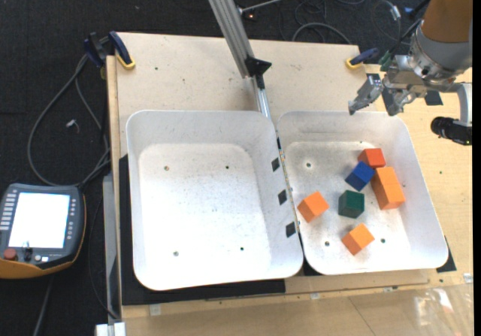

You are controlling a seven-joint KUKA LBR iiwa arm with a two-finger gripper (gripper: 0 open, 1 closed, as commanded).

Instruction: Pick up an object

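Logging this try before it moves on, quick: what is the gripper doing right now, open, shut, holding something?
Gripper: open, holding nothing, above the far rim of the right bin, apart from the blocks.

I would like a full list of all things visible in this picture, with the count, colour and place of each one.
Bins: 2, white, side by side on the bench; left bin, right bin.
Orange blocks: 4, in the right bin.
Blue block: 1, right bin, among the orange ones.
Green block: 1, dark green, right bin centre.
Clamps: 2, yellow and blue, bench's far corners.
Pendant: 1, orange-edged with white screen, left of the bench.
Arm: 1, grey and orange, upper right.
Hand: 1, above the right bin's far edge.
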